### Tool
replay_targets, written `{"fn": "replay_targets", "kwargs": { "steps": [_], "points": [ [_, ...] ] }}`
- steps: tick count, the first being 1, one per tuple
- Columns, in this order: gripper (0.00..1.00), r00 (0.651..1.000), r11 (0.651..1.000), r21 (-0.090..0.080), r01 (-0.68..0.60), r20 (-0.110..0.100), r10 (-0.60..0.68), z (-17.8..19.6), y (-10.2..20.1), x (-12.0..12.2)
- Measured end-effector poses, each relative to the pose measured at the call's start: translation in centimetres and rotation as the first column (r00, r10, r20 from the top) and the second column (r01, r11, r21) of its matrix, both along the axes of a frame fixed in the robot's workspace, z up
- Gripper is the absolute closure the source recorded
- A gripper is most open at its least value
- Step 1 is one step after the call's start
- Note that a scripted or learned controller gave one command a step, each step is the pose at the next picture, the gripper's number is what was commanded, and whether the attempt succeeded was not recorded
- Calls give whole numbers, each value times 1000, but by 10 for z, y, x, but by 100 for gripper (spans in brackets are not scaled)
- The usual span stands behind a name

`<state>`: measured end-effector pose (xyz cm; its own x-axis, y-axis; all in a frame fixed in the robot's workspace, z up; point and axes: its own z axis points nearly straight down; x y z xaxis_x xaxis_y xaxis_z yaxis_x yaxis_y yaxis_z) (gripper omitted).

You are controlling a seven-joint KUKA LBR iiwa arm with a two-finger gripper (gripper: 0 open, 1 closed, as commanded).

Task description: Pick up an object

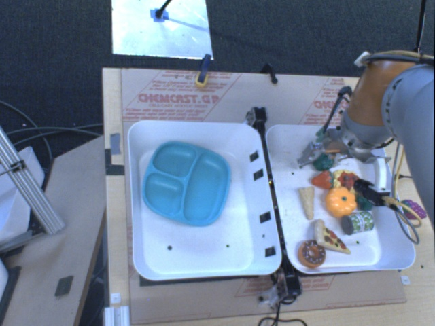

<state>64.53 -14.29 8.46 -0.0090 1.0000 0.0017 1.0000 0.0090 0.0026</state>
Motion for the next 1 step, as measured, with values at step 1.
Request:
{"fn": "replay_targets", "kwargs": {
  "steps": [1],
  "points": [
    [100,1000,1000,-2,4,4,-4,11,-4,0]
  ]
}}
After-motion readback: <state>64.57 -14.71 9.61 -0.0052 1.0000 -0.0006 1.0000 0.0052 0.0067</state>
